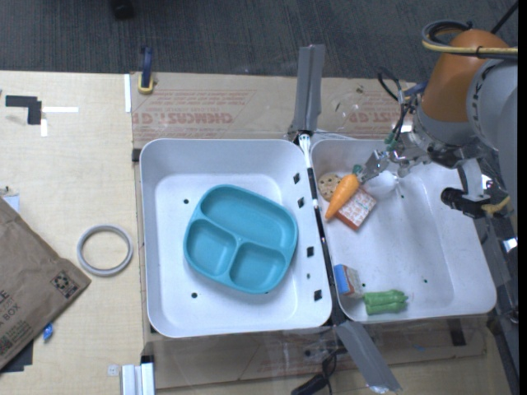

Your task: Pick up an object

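Note:
In the right bin (436,253) an orange toy carrot (342,194) lies tilted near the bin's far left corner, its green top pointing up and to the right. My gripper (377,164) hangs just to the right of that green top, at the end of the grey arm with the orange band (453,76). Whether it touches the carrot I cannot tell. Under the carrot's lower side lies a small red-and-white checked packet (357,211), and a round brown cookie (328,184) sits to its left.
A green toy vegetable (384,302) and a small blue and orange block (344,280) lie at the right bin's near edge. A blue divided plate (240,239) lies in the left bin (165,212). A grey tape ring (104,248) and a cardboard box (29,290) rest on the bench at left.

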Tool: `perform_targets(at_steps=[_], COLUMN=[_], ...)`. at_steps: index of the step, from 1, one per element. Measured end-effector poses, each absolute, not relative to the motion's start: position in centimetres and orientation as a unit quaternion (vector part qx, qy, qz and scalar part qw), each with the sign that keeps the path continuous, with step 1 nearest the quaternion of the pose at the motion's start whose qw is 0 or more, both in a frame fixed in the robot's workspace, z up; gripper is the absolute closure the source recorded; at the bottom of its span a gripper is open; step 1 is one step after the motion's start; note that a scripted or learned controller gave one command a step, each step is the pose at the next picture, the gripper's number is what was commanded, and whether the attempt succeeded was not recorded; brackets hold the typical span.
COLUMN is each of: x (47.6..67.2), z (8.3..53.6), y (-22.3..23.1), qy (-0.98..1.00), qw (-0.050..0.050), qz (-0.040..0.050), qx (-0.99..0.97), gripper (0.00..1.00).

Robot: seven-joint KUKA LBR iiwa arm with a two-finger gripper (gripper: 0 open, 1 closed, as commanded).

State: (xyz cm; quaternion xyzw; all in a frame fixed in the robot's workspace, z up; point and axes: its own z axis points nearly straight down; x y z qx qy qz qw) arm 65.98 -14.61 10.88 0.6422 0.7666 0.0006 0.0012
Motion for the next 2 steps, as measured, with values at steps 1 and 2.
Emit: perform_targets(at_steps=[1, 2], x=[66.0, 58.2], z=[9.5, 9.2], y=[-11.1, -10.0], qy=[0.807, 0.782], qw=[0.003, 0.000], qz=[-0.0002, -0.0005], qx=[0.590, 0.624], gripper=[0.00, 0.00])
